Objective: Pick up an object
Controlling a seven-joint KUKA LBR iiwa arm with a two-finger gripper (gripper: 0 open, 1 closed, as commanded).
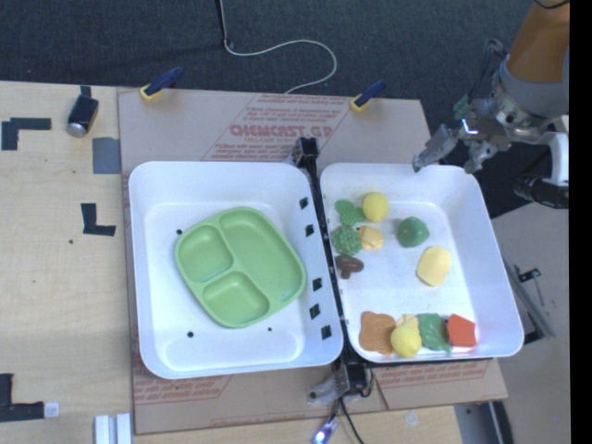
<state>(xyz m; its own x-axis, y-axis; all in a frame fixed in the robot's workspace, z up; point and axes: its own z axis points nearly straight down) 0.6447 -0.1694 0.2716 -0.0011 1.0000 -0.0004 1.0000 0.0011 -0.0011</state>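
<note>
The hand point(450, 153) is seen above the far right corner of the right bin point(490, 239), fingers spread apart, nothing held between them. Toy food is scattered in that bin: a yellow ball point(375, 205), a green ball point(413, 231), a red block point(462, 331). A green divided tray point(240, 265) is seen in the left bin point(148, 248).

A divided tray point(240, 265) lies in the left bin point(148, 248); small food pieces point(412, 285) lie in the right bin point(490, 248).

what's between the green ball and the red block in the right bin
In the camera view, the yellow lemon-like piece lies between the green ball and the red block.
</note>
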